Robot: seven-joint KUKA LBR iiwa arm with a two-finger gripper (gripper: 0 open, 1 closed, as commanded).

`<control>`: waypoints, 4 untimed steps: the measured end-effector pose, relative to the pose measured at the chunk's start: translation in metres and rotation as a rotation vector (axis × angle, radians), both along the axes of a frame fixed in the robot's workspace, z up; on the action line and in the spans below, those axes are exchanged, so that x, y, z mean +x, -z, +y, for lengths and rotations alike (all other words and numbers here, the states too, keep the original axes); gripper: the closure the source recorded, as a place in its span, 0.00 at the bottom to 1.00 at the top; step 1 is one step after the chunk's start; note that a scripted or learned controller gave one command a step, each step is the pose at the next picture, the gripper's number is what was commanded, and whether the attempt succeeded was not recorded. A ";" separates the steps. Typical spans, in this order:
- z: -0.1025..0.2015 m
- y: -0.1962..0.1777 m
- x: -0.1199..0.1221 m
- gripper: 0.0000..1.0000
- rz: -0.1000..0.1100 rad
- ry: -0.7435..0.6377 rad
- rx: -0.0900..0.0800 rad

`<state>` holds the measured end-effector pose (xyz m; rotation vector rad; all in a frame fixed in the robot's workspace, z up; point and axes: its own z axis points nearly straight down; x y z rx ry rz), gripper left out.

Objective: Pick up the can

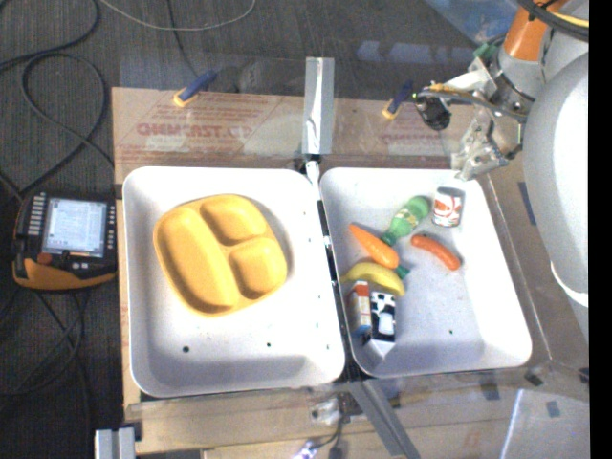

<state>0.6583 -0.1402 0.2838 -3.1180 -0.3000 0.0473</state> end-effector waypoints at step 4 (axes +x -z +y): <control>-0.004 -0.015 0.002 1.00 0.033 0.010 0.007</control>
